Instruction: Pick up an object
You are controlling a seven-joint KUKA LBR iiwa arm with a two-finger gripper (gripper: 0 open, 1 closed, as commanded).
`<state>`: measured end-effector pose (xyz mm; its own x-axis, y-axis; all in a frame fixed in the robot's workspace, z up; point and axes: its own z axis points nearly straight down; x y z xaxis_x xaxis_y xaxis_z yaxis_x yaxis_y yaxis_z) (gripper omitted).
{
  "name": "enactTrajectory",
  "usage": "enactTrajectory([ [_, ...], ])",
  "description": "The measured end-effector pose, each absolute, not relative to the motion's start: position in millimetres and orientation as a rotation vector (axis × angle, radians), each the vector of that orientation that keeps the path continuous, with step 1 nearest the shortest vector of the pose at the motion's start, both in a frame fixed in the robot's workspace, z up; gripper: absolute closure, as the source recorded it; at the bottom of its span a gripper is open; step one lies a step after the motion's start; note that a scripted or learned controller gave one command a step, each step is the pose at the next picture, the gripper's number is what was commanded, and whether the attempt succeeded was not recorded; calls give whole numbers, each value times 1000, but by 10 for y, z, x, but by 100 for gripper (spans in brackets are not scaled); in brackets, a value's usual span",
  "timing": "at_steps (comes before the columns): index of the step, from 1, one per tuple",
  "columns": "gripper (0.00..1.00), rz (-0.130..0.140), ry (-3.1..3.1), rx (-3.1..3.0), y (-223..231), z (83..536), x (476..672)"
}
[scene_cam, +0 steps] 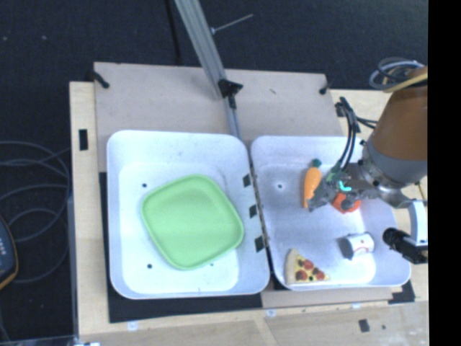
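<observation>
Bench (86, 193): tan board, dark floor around.
Bins (180, 144): white, mid-frame.
Plate (191, 220): green, left bin.
Carrot (311, 182): right bin, touching gripper (333, 191).
Pizza (305, 269): lower right.
Finger state: cannot tell.

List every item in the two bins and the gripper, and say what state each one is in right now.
Plate: flat, upright, in left bin.
Carrot: lying in right bin, beside gripper.
Pizza slice: flat, at the near edge.
White cup: on its side.
Red object: under the gripper, partly hidden.
Gripper: low over the right bin.
</observation>
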<state>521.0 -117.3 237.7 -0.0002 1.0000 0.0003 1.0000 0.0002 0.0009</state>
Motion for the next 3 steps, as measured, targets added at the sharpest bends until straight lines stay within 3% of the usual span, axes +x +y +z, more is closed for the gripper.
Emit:
enactTrajectory([
  [1,0,1,2221,2221,-1174,2377,5210],
  [3,0,-4,2223,2224,-1070,1449,5264],
])
